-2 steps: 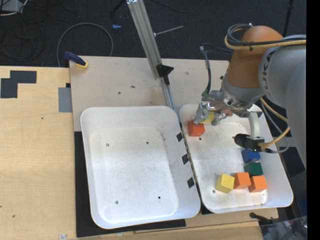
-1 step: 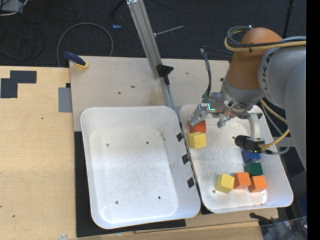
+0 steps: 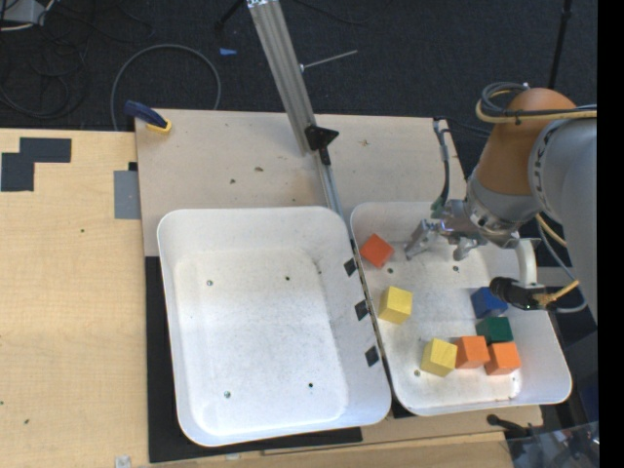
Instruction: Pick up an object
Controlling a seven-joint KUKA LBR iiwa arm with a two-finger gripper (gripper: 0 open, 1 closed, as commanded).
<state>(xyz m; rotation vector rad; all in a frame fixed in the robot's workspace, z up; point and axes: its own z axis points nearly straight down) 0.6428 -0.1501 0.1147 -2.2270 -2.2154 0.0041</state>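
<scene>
At the near end of the right bin [image 3: 546, 388], a cluster was seen: a yellow cube [image 3: 439, 356] touching an orange cube [image 3: 473, 350], with a second orange cube [image 3: 503, 358] just beside it, a green cube [image 3: 496, 329] behind these, and a blue cube [image 3: 487, 302] behind that. A lone yellow cube [image 3: 396, 304] lay nearer the bin's centre, apart from the others. Farther back, a lone orange cube [image 3: 376, 252] lay close to the left wall.

The gripper [image 3: 441, 243] was positioned at the far part of the same bin, with its fingers spread and nothing between them.

For a reliable pick, an isolated cube was judged preferable to the cluster. The lone orange cube was nearest the gripper; the fingers were to be centred over it and aligned with two opposite faces before descent. The left bin [image 3: 195, 232] was not involved.
</scene>
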